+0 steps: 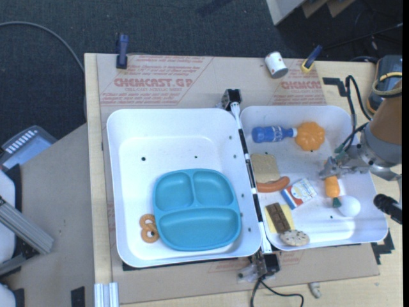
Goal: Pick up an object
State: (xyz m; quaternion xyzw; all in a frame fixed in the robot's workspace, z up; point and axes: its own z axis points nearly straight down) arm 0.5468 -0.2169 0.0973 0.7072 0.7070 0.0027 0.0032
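Several items crowded near the right bin's (252,117) right edge: small orange piece (331,186) just beside gripper (335,166), white egg (349,204) touching. Jaw state impossible to tell. Risk: nudging neighbours, closing on nothing.

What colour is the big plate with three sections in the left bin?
Light blue. The plate shows clearly in the camera view.

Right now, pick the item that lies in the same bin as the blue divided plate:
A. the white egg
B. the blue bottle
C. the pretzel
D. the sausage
C: the pretzel lies beside the blue divided plate in the left bin; the other three items lie in the right bin.
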